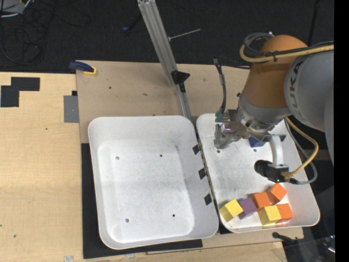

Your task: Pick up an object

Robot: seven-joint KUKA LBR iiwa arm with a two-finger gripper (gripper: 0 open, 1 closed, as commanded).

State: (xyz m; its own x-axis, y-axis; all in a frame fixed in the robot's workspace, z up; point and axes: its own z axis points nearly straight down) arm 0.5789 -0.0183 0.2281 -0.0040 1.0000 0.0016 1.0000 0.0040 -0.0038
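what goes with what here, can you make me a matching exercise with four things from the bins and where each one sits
Things:
1. purple block
2. blue object
3. gripper
4. left bin

Places:
A. partly hidden under the arm, far part of the right bin
B. on the bench beside the bin that holds the blocks
C. over the right bin's far left part
D. near corner of the right bin, between a yellow block and an orange block

Pairs: 1-D, 2-A, 3-C, 4-B
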